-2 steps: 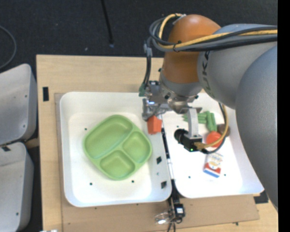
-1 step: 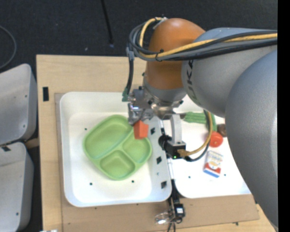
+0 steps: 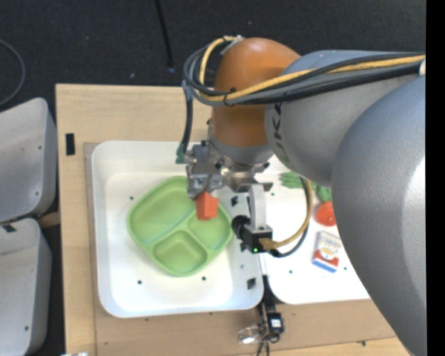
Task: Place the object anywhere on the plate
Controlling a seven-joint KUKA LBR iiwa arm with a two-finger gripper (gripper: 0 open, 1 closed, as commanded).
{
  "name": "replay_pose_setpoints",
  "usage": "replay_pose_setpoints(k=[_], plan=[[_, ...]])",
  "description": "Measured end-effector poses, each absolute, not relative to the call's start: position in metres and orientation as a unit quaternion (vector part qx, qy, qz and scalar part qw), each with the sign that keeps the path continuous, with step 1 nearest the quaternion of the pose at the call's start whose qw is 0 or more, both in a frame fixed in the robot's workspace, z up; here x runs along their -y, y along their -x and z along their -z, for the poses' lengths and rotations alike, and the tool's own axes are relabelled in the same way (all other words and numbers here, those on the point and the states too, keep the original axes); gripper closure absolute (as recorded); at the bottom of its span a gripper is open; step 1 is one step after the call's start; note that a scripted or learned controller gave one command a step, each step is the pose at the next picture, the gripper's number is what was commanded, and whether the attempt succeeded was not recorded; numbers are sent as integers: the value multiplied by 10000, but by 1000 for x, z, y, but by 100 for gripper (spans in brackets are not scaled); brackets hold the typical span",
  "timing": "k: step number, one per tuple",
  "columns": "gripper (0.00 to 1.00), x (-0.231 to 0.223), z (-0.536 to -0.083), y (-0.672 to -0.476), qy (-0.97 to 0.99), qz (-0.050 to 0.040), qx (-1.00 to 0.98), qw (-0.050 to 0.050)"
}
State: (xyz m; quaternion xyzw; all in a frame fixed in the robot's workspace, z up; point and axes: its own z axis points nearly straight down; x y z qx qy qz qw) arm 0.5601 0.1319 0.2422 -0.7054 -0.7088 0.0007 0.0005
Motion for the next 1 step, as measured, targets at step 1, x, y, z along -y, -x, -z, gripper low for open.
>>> replay_pose_setpoints(k=[1], plan=[[0, -131, -242, -560, 7060, -4, 7082, 3]])
